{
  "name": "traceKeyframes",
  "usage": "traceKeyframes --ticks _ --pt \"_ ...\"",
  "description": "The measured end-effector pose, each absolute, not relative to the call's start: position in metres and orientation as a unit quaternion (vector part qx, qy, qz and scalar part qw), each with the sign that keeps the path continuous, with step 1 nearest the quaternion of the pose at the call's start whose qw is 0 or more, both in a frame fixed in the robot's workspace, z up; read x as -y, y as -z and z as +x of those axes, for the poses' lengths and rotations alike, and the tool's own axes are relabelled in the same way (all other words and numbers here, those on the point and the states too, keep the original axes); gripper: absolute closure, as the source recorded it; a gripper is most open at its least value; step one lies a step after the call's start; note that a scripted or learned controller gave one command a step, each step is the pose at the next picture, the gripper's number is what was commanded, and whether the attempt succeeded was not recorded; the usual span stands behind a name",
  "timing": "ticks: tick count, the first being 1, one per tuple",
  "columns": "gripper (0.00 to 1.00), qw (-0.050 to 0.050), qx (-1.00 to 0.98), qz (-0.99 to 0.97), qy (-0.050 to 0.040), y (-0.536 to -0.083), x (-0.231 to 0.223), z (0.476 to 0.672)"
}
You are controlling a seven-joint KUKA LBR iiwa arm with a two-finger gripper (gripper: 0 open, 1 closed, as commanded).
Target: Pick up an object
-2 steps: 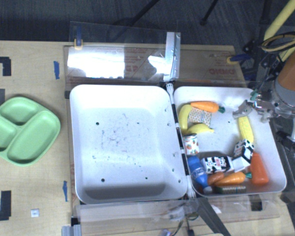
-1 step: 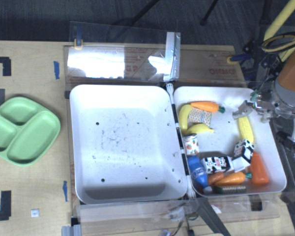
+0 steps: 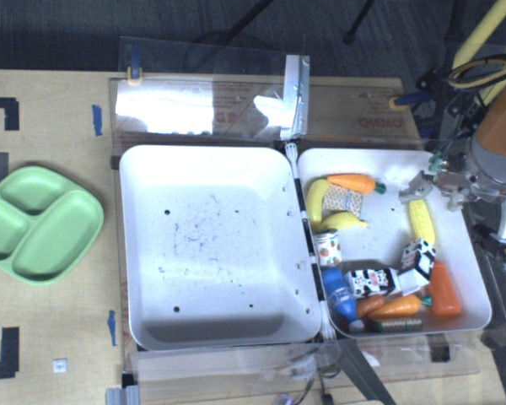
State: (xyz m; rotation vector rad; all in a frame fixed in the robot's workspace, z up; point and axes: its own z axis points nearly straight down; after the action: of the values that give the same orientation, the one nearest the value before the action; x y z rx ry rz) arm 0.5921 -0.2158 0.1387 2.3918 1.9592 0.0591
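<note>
Camera view: landmark is the right bin (image 3: pixel 476 306), a shallow white plastic tray with rounded corners. Nearest in it, along the front wall, a blue bottle (image 3: pixel 339 297) lies tilted next to a black-and-white cow-print carton (image 3: pixel 371 280); an orange carrot (image 3: pixel 395 305), smooth and tapered, lies by the carton, and a fatter orange carrot (image 3: pixel 444 291) stands toward the bin's right front corner. Mid-bin near the left wall, a small printed can (image 3: pixel 327 247), cylindrical. Right of centre, a yellow corn cob (image 3: pixel 421 222), ridged and elongated. Toward the back left, a curved yellow banana (image 3: pixel 319 202) with a patterned packet (image 3: pixel 342 199) against it, and another carrot (image 3: pixel 352 182) with a green end at the back. The claw (image 3: pixel 437 181) hovers above the bin's back right corner, metal and grey, just beyond the corn; how wide it stands I cannot tell, and nothing shows between its tips. Left of the right bin, touching it, the left bin (image 3: pixel 143 226), white and scuffed. Far left on the wooden bench (image 3: pixel 51 327), a green compartment plate (image 3: pixel 39 223).
</note>
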Motion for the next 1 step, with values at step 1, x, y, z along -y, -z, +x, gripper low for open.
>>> traceKeyframes --ticks 1 --pt "0.00 0.025 -0.629 0.777 -0.0198 -0.1386 0.2154 0.5937"
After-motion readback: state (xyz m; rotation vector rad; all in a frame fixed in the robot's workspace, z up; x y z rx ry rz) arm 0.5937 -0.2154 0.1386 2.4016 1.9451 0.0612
